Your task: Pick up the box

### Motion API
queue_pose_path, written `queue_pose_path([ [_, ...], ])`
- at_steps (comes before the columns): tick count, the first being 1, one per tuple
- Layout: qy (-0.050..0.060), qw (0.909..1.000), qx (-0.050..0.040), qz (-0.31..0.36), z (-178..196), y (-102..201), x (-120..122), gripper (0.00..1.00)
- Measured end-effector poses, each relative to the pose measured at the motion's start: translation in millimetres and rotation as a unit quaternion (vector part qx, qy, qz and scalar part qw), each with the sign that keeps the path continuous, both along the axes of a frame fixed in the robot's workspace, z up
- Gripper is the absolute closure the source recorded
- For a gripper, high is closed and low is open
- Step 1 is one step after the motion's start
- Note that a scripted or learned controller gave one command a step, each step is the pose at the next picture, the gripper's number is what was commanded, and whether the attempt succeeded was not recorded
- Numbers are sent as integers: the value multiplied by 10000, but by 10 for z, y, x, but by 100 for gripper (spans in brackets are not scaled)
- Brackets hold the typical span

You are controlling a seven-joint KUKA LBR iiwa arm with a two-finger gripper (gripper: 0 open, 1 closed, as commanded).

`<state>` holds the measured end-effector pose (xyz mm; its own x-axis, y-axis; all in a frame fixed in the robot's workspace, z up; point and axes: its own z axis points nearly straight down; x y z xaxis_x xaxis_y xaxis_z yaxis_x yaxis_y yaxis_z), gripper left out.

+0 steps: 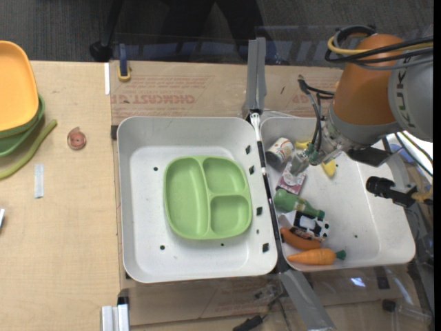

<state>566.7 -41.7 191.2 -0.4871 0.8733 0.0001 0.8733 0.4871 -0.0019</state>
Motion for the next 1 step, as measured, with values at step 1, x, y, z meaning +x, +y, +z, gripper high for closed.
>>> queue_pose_path([
  [1,1,10000,-7,4,81,-10,5,100],
])
